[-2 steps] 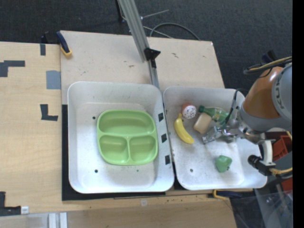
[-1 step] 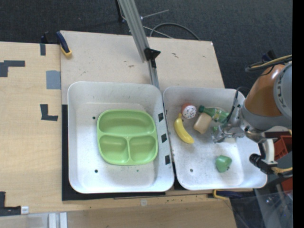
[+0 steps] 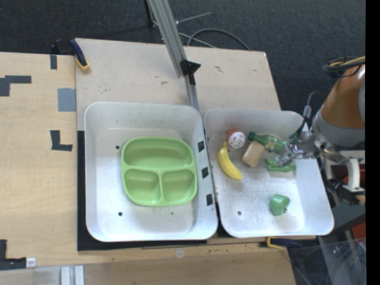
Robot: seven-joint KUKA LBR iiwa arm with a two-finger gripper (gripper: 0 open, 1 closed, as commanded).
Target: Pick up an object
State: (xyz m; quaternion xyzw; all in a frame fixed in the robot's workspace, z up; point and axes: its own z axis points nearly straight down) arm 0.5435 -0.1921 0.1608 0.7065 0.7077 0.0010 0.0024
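Landmark: right bin (image 3: 309, 215), white and shallow, its left wall touching the left bin (image 3: 98, 159).
Arm: grey with an orange band, reaching over the right bin's right wall (image 3: 341, 114).
Gripper (image 3: 289, 153): low over the right bin's upper right part, just above a flat green piece (image 3: 281, 167).
Jaws: too small and cluttered to read, so I cannot tell whether they are released or clenched; nothing is clearly seen between them.
Bottle (image 3: 265, 141): green, lying on its side in the right bin's upper middle, its end near the gripper.
Block (image 3: 253, 154): tan, just below the bottle, touching or nearly touching it.
Ball (image 3: 236, 139): white with red spots, in the right bin's upper left part.
Banana (image 3: 229, 164): yellow, below the ball, near the right bin's left wall.
Pepper (image 3: 278, 204): green, alone in the right bin's lower part, well apart from the gripper.
Plate (image 3: 159, 171): green, three compartments, flat in the left bin.
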